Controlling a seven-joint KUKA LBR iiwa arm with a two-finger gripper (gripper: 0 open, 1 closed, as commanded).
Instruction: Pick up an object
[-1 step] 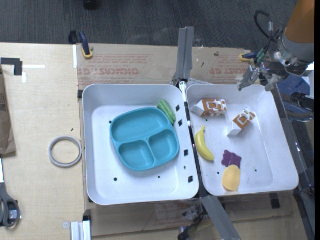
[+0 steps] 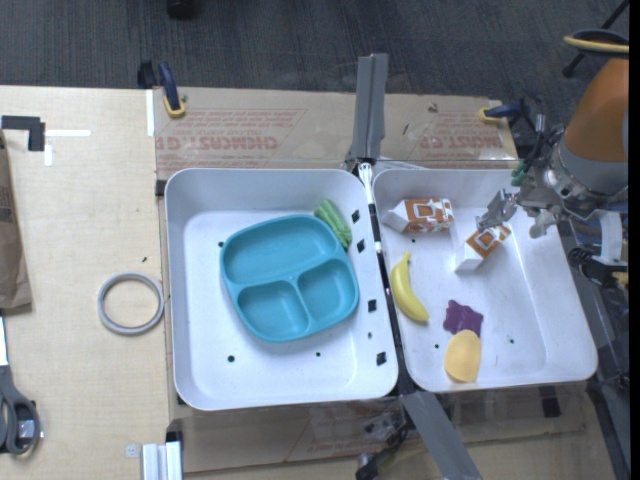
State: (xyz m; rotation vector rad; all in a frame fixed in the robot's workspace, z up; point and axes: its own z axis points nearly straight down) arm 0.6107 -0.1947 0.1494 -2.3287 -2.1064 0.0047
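My gripper (image 2: 518, 218) hangs over the far right part of the right bin (image 2: 560, 358), and its two fingers stand apart, so it looks open. A small orange-and-white carton (image 2: 483, 246) lies just below and left of the left fingertip (image 2: 497, 209), not between the fingers. A larger orange-and-white carton (image 2: 425, 215) lies further left in the same bin. A banana (image 2: 405, 290) rests along the bin's left wall. A purple piece (image 2: 462, 318) and a yellow rounded item (image 2: 463, 356) sit near the front.
The left bin (image 2: 190, 368) holds a blue divided plate (image 2: 290, 278) with a green item (image 2: 335, 223) at its far right corner. A grey divider post (image 2: 370, 108) rises between the bins. A tape ring (image 2: 131, 302) and scissors (image 2: 15, 418) lie on the bench at left.
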